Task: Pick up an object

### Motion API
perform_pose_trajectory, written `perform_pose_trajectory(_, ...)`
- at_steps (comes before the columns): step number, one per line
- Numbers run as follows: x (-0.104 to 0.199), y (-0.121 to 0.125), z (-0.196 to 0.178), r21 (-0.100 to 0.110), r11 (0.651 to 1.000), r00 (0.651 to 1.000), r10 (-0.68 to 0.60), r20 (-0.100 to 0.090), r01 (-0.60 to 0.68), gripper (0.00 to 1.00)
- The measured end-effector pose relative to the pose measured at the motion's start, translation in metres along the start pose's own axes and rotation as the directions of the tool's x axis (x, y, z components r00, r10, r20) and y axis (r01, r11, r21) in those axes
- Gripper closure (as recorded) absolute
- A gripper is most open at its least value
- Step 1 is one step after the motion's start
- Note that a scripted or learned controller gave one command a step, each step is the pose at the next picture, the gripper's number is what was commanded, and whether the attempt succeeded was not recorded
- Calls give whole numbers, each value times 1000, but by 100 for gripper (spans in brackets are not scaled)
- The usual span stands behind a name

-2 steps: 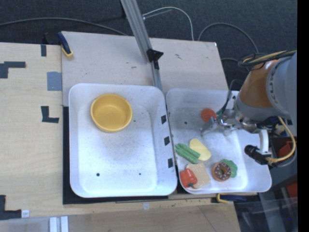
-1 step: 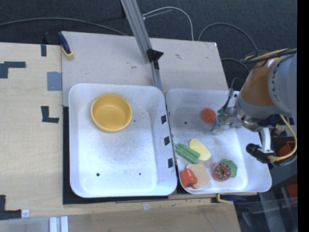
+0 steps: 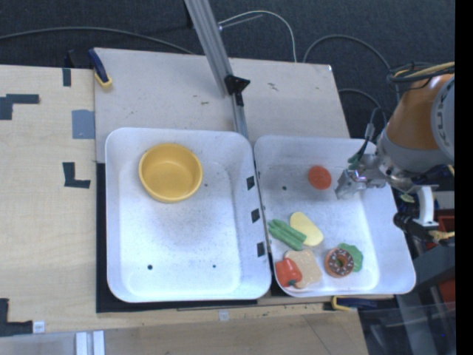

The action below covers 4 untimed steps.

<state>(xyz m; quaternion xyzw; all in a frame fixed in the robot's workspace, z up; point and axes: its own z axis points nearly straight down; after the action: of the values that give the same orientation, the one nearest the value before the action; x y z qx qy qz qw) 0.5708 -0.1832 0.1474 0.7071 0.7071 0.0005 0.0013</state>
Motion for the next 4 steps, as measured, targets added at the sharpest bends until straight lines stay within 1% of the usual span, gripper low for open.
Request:
perform_pose_trajectory(1,9,4,-58,-2,1000,1000,-3,0,3,100)
perform_pose_trajectory(2,10,5,-92,-1,1000,1000,-2,0,2,100)
perform_pose_trajectory(3,63,9,-98,3,1000,1000,-7,-3,7,100)
perform_pose_trajectory(4,111,1,-86,6,1000,1000,-6,-2,6,100)
